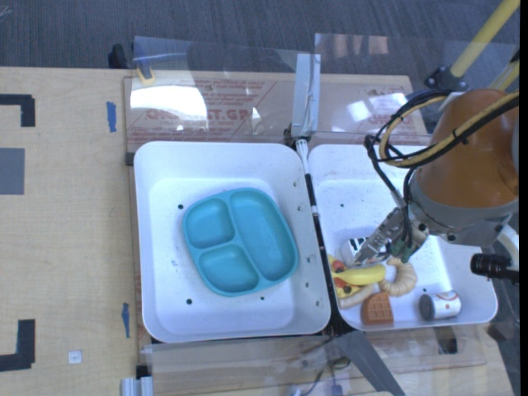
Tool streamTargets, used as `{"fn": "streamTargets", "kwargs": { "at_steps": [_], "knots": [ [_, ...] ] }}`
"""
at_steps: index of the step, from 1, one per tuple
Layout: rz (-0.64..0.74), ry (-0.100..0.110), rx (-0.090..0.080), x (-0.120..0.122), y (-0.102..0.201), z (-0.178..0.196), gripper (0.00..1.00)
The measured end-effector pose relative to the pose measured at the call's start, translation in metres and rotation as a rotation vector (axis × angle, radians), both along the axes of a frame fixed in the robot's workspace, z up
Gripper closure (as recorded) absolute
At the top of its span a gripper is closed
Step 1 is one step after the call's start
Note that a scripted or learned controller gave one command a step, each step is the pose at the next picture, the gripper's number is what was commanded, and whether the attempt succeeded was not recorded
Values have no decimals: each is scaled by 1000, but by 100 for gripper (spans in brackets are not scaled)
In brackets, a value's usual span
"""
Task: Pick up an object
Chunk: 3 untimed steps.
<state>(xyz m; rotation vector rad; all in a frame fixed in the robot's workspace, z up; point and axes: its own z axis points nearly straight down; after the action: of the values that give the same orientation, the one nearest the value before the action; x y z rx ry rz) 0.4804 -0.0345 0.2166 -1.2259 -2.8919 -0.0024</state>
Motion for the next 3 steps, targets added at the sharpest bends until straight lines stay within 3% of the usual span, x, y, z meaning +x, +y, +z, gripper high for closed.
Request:
{"fn": "streamTargets", "kwargs": {
  "at_steps": [1, 2, 3],
  "knots": [
    [235, -8, -2, 1, 29, 69, 100],
    [567, -10, -4, 21, 12, 119, 100],
    [548, 4, 1, -2, 39, -5, 100]
  ]
}}
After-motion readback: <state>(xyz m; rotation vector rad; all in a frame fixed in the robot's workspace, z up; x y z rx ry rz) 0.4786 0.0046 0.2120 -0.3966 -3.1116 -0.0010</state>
